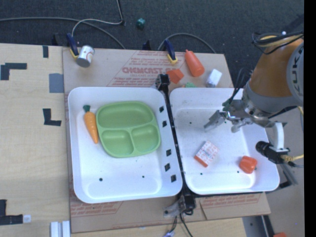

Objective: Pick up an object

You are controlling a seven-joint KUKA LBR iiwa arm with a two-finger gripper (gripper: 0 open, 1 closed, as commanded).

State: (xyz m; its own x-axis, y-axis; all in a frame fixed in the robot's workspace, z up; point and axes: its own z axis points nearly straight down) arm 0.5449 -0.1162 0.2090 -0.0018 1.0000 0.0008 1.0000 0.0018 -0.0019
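Note:
The right bin [197, 181] holds a small wrapped packet with red and white print [206, 153] near its middle and an orange-red block [248, 164] toward its right front corner. My gripper [225, 122] hangs over the upper middle of that bin, up and right of the packet. Its two grey fingers [214, 120] are spread apart with nothing between them. The left bin [81, 181] holds a green divided plate [129, 129] and a toy carrot [91, 125] lying along the plate's left side.
Behind the bins, on the cardboard, lie an orange bottle-shaped toy [194, 63], a small orange piece [176, 75], a white cube [214, 77] and a silver can [85, 56]. Black clips join the bins along the middle wall [169, 132]. Cables run across the dark floor at the back.

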